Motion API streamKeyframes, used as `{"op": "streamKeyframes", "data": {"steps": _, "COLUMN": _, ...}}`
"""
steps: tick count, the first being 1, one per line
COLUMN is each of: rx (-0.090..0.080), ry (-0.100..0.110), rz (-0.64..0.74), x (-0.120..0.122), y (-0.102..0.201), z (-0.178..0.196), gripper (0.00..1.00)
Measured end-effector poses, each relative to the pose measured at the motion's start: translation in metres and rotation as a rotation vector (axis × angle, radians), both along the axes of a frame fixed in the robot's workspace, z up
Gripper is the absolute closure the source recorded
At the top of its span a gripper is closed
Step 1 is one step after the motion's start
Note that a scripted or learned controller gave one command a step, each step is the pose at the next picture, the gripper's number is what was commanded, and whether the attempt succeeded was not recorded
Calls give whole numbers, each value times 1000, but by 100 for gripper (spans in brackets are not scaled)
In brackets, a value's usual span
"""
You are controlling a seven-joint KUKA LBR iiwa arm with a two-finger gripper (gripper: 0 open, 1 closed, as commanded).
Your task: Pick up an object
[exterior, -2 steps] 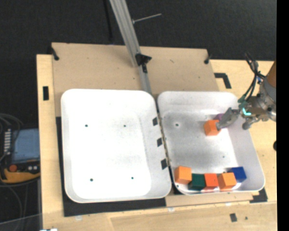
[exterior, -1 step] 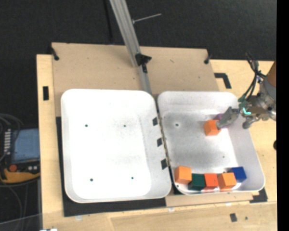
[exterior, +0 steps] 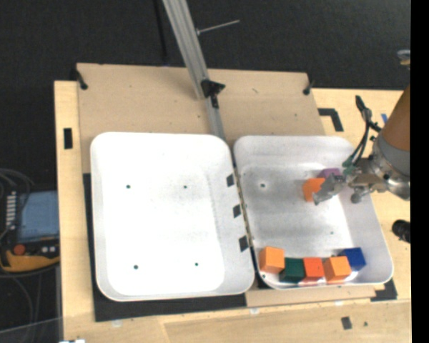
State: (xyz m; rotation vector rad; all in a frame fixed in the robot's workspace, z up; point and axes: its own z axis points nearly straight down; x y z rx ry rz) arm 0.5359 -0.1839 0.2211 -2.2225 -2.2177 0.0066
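**Tool at an orange block, high in the right bin**

Your arm (exterior: 397,141) reaches in from the right, and its tool (exterior: 327,189) sits over the upper middle of the right bin (exterior: 286,148). An orange block (exterior: 314,189) lies right against the fingertips on their left side, with a small purple piece (exterior: 330,172) just behind it. You cannot tell from this slanted view whether the fingers close on the block or merely touch it, so do not count it as held.

The other blocks are crowded along the near wall of that bin: an orange one (exterior: 273,258), a green one (exterior: 294,269), two more orange ones (exterior: 313,267) (exterior: 337,267) and a blue one (exterior: 353,257). Packed side by side like that, they likely leave little room for fingers, which would explain going for the block that lies well apart from them.

The left bin (exterior: 164,213) sits beside it on the tabletop (exterior: 272,95).
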Motion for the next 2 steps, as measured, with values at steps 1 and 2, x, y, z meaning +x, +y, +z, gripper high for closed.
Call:
{"op": "streamKeyframes", "data": {"steps": 1, "rx": 0, "ry": 0, "rz": -1, "x": 0, "y": -4, "z": -43, "gripper": 0}}
{"op": "streamKeyframes", "data": {"steps": 2, "rx": 0, "ry": 0, "rz": -1, "x": 4, "y": -15, "z": -94, "gripper": 0}}
